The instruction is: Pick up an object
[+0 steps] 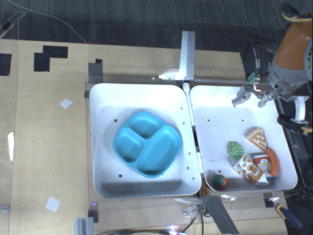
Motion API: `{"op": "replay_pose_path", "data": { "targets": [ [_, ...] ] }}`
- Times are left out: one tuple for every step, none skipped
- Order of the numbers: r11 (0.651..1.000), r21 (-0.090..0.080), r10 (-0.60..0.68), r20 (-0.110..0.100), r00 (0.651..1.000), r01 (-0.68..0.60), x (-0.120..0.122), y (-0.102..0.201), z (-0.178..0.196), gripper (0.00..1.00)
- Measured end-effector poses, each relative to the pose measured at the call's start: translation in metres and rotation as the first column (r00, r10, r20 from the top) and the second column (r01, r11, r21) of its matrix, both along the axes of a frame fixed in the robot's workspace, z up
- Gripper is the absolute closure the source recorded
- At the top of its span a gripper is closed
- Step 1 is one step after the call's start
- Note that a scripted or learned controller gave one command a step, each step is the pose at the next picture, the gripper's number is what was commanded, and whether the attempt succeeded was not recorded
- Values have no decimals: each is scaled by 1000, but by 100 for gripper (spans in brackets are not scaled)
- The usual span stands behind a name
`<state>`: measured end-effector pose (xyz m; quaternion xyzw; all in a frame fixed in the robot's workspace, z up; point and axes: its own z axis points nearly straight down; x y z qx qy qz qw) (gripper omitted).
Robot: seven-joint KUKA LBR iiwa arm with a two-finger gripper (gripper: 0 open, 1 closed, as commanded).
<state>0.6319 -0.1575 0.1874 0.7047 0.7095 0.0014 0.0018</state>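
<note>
End effector (252,98): fingers spread wide, nothing between, above right bin (215,136) far edge.
Left bin (102,131): blue divided plate (148,143).

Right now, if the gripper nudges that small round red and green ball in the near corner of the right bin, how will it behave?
The small round red and green ball will probably roll, since it looks spherical. It sits against the right bin wall's near-left corner, so a push may just wedge it there. Its smooth curve could slip from the gripper.
</note>
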Motion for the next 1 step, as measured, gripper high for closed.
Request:
{"op": "replay_pose_path", "data": {
  "targets": [
    [999,-2,43,2,999,-43,21,7,1,0]
  ]
}}
